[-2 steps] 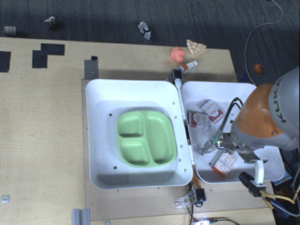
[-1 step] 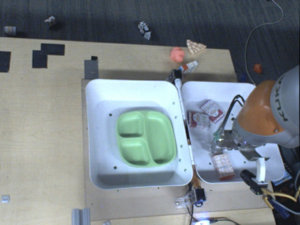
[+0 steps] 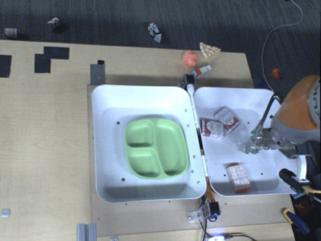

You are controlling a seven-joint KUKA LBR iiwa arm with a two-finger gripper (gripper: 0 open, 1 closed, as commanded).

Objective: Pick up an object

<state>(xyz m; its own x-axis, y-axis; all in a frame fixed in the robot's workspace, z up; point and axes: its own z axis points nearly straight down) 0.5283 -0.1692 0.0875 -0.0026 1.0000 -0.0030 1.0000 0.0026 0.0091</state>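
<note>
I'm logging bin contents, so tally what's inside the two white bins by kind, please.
Green divided tray, left bin: 1
Small printed packages, right bin: 3, at
Total: 4

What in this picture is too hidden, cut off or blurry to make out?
- Gripper: too small and blurred in the camera view to tell whether it holds anything.
- Arm: cut off by the right edge.
- Cartons in the right bin: labels too blurred to read.
- Small bits on the floor: too small to identify.
</note>
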